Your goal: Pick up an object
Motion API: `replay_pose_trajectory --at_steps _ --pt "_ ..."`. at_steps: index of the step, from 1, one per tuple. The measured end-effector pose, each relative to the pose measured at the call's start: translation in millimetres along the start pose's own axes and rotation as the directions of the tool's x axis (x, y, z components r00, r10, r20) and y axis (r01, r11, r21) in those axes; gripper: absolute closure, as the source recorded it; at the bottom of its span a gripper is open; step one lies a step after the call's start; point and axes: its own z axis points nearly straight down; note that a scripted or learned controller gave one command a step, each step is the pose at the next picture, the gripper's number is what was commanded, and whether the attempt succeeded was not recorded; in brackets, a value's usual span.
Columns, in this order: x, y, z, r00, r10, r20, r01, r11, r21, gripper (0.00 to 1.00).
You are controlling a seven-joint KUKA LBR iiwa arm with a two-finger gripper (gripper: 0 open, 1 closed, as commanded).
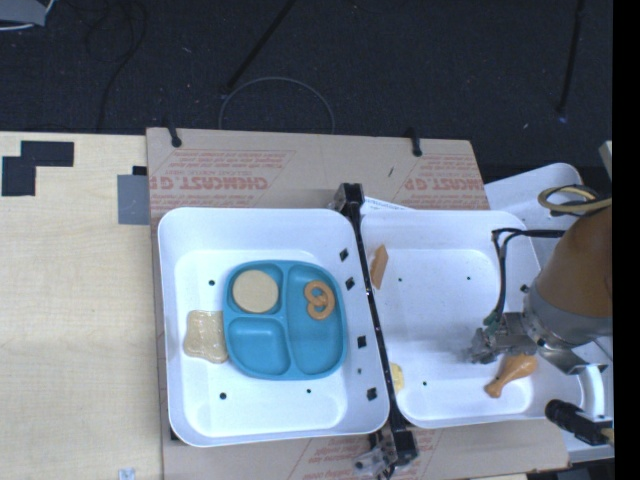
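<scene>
The arm (575, 278) reaches in from the right and sets the gripper (497, 344) low over the right bin (440, 268), near its right wall. Whether the gripper is open or closed cannot be told; nothing is visibly held.

The nearest candidate is a drumstick (512, 372), lying on the bin floor just below and right of the gripper, thin end toward the front. It appears to touch or nearly touch the gripper body; contact cannot be confirmed. Judgement: the low wrist position suits a top-down grasp at this spot, and the drumstick is the likely target.

Other items in the right bin: a brown stick (379, 265) by the left wall, and a small yellow piece (397, 376) at the front left corner.

The left bin (190, 238) holds a blue tray (285, 348) with three compartments. A round cracker (254, 291) occupies the upper left compartment, a pretzel (319, 299) the right one. A pale slice (206, 336) lies on the bin floor, touching the tray's left edge.

Both bins rest on a cardboard sheet (300, 173) over a light wood bench (70, 318). Behind it, cables (270, 93) lie on a dark floor.
</scene>
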Motion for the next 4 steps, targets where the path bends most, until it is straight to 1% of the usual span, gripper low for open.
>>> replay_pose_trajectory --at_steps 1,3,4 --pt "-6 2 -44 1.000 -0.003 0.003 0.003 1.000 -0.006 1.00" --pt "-14 3 -168 1.000 -0.009 0.004 0.009 1.000 -0.009 1.00" --pt "30 21 -162 1.000 -0.012 0.001 0.012 1.000 -0.004 1.00"
